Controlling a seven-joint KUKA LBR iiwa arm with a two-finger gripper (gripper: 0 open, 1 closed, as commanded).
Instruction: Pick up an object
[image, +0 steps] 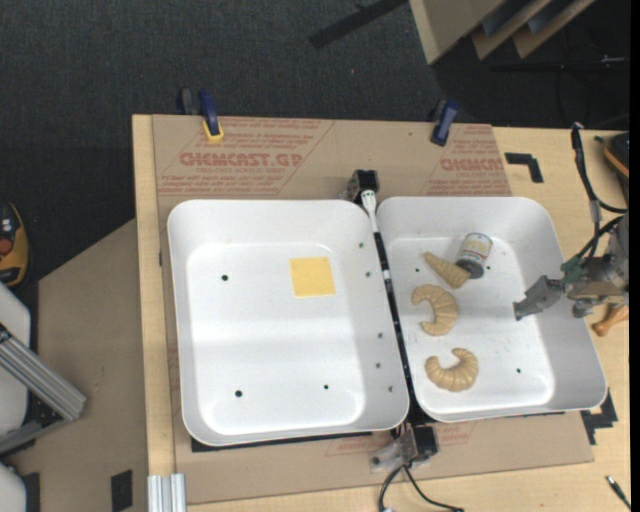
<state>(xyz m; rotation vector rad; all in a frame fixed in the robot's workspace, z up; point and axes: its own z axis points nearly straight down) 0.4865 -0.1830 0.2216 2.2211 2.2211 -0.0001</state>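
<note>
Right bin (560, 385): three croissants (437, 308) and a small jar (474, 252) clustered toward 9 o'clock, within reach. Gripper (530, 303) entering at 3 o'clock, empty; jaw state cannot be told. Left bin (200, 300): yellow square (312, 277).

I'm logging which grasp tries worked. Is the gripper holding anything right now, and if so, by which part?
Nothing is held. The gripper sits at the right bin's right side with nothing between its fingers, apart from the croissants and the small jar.
</note>
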